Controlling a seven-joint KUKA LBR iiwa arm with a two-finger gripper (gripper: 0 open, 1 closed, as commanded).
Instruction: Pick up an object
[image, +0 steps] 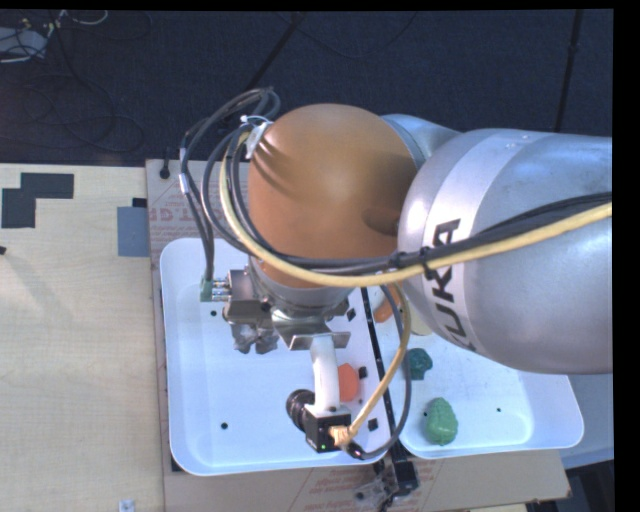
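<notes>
- gripper low over left bin, mid-left part; open or closed: can't tell, nothing seen held.
- closest obj: orange piece, just right of gripper, partly hidden by arm.
- teal obj + green obj in right bin.
- to do well, imo: center over orange piece, descend straight, close only once astride it.

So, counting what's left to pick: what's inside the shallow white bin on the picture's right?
A green lumpy object and a teal lump show. The grey arm covers the far part of the bin; anything there is hidden.
</notes>
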